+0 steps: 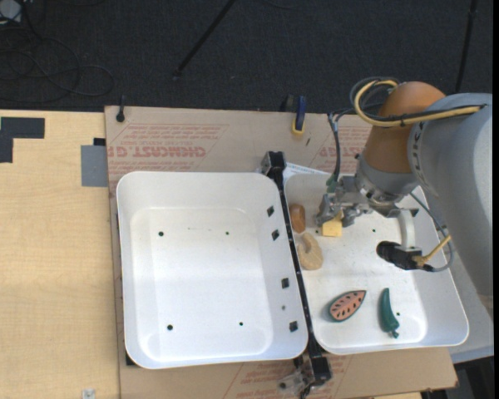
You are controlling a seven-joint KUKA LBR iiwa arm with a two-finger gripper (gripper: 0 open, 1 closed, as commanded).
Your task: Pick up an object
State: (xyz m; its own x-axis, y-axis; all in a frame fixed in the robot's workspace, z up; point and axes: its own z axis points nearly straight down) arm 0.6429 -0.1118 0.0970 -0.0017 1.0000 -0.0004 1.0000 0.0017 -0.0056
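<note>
The grey arm (437, 152) enters from the right, its orange band (403, 106) uppermost. The wrist bends down so that the gripper (339, 214) sits low over the rear left part of the right bin (362, 268). Whether the gripper is open or closed cannot be told. A yellow block (332, 229) lies directly at its tip, but a grasp is not visible. A brown oblong piece (297, 217) and a tan piece (309, 253) lie just beside, against the wall shared with the left bin (200, 273). A salmon seeded slice (347, 305) and a green curved piece (387, 312) lie near the front rim. Bare white floor separates these two from the gripper.
</note>
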